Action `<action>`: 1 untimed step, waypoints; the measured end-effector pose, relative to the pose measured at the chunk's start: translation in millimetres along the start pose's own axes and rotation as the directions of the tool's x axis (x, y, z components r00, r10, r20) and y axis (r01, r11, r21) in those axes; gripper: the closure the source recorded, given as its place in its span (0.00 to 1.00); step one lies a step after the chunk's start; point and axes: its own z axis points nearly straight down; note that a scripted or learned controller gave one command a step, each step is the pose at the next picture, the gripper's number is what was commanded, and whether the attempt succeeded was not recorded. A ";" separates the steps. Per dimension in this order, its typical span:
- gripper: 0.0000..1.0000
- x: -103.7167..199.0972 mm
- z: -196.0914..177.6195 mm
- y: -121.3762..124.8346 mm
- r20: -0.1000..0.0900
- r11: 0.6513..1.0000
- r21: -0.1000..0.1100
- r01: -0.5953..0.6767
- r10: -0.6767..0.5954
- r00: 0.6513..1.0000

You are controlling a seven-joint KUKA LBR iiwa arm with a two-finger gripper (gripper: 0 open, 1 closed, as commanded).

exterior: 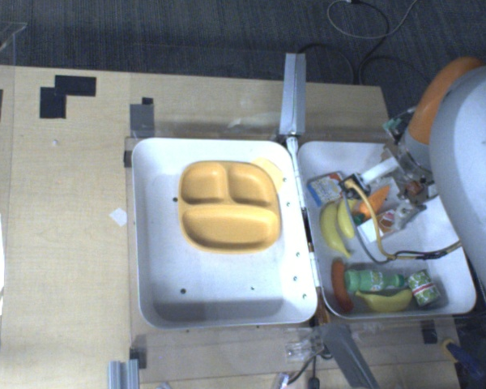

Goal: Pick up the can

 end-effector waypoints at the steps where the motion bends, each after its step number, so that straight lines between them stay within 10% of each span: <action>1: 0.00 41.5 21.9 49.6 -0.024 0.995 -0.016 -0.096 0.095 0.995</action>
